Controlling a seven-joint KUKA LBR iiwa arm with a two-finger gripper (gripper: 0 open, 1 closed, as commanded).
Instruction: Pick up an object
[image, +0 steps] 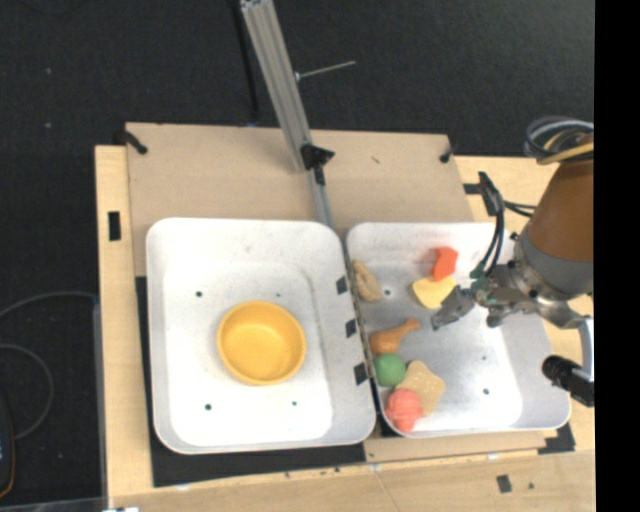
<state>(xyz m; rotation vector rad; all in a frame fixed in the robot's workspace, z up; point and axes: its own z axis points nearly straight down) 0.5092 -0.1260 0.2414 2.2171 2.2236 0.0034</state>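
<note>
My gripper (468, 306) hangs over the middle of the right bin (500, 400), its fingers open and nothing between them. Just to its left lies a yellow piece (431, 292), and an orange-red block (443, 263) sits above that. A tan piece (366, 283) lies near the bin's left wall. Lower down are an orange-brown drumstick shape (393, 337), a green ball (390, 371), a beige piece (424, 386) and a pink-red ball (404, 407).
The left bin (180, 260) holds a yellow bowl (261, 342). A grey metal pole (285, 95) slants from the top down to the gap between the bins. The arm's orange band (568, 210) and cables sit at the right edge.
</note>
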